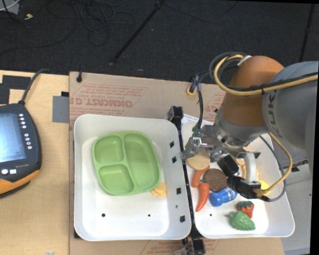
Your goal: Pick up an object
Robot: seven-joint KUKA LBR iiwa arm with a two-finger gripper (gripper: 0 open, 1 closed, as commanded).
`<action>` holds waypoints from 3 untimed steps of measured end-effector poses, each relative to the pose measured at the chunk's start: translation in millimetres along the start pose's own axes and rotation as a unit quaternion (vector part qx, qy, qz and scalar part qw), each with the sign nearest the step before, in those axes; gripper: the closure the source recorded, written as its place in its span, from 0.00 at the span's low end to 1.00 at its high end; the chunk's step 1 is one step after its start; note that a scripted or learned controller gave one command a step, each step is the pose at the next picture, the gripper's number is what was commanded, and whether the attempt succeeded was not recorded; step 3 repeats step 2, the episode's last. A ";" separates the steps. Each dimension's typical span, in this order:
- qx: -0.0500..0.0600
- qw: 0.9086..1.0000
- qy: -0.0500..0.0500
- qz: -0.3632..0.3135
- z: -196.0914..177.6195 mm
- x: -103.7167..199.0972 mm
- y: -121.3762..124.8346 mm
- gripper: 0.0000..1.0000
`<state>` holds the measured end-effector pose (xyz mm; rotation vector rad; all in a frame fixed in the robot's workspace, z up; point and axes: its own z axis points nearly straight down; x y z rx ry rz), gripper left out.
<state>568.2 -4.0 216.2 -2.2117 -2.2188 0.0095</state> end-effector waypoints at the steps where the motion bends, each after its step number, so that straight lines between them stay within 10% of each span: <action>1: 0.000 1.000 0.000 -0.001 -12.8 51.0 -19.2 1.00; 3: -0.002 1.000 -0.001 0.001 -10.4 39.2 -4.8 1.00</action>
